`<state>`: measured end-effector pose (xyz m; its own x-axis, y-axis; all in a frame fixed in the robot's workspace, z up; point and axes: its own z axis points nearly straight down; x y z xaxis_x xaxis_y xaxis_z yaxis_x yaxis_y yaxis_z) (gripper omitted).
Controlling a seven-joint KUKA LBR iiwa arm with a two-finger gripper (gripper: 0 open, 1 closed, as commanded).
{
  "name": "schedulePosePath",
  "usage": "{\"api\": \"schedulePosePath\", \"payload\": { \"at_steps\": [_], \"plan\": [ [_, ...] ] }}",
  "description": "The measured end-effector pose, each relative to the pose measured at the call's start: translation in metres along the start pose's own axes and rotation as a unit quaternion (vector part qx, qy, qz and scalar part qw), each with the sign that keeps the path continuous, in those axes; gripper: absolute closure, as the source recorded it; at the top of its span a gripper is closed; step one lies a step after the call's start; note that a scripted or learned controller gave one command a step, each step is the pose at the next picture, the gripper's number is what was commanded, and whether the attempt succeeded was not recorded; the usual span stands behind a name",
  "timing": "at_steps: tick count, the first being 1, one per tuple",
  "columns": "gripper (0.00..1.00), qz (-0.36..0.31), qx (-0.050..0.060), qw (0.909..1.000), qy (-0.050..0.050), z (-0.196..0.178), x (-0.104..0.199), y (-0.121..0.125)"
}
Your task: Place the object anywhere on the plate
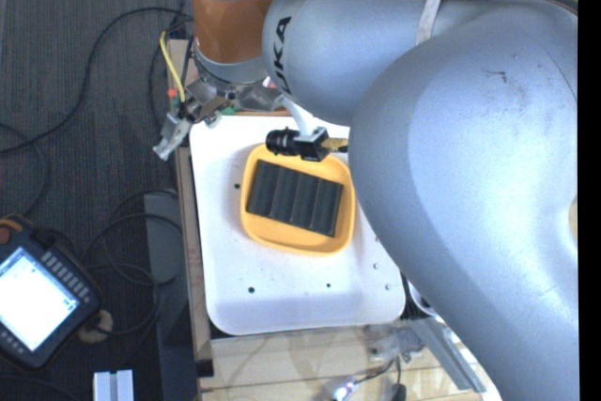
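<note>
Plate (293,243) in white bin (291,298) beside dark carpet (66,5)

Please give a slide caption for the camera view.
Dark ribbed block lies on yellow plate in white bin; gripper beside bin's upper-left corner.

Right of bin (282,305) seemingly behind arm (470,164)

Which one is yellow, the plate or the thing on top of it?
The plate is yellow; the ribbed block lying on it is dark grey.
</note>
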<state>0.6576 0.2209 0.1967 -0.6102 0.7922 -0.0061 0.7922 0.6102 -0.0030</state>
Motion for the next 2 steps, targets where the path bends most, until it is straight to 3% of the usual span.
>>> {"api": "schedulePosePath", "payload": {
  "at_steps": [1,2],
  "plan": [
    [0.0,0.212,0.001,0.9774,0.003,-0.005,0.026,-0.028],
    [0.0,0.204,0.0,0.9789,0.003,-0.052,0.004,0.002]
  ]
}}
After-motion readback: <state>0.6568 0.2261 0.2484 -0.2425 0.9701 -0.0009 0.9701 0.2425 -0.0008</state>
